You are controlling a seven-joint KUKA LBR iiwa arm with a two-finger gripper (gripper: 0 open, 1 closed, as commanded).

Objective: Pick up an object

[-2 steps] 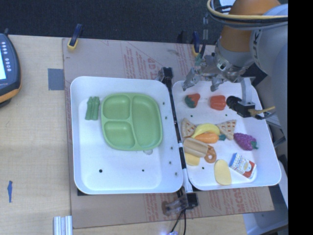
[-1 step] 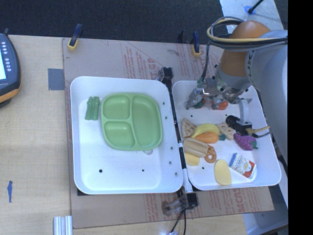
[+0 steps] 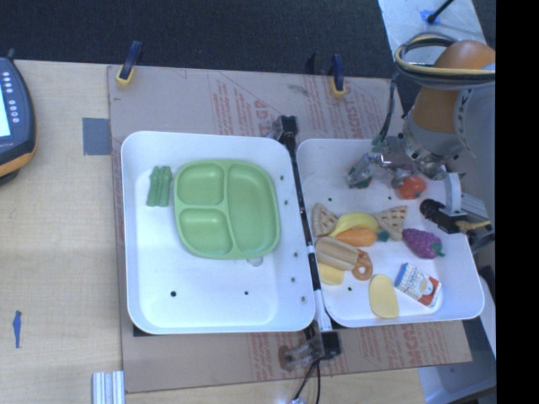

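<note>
- Bins: two shallow white bins sit side by side on the bench, the left bin (image 3: pixel 143 293) and the right bin (image 3: pixel 459 305), their inner edges touching.
- Left bin: a green divided plate (image 3: pixel 227 207) lies in its far half, with a small green bean-like piece (image 3: pixel 159 185) just beside the plate, toward the bin's left edge.
- Right bin: toy food is clustered from its left edge across the middle — a waffle wedge (image 3: pixel 323 220), a yellow lemon (image 3: pixel 356 222), a hot dog (image 3: pixel 338 253), a small pretzel ring (image 3: pixel 363 268), a purple grape bunch (image 3: pixel 422 242), a yellow oval piece (image 3: pixel 383 296) and a small carton (image 3: pixel 418 284) near the near edge.
- Red tomato (image 3: pixel 410 187): lies near the right bin's far right corner.
- Tool (image 3: pixel 376 168): hangs low over the right bin's far edge, just beside the tomato; whether it is open or has hold of anything, I cannot tell.
</note>
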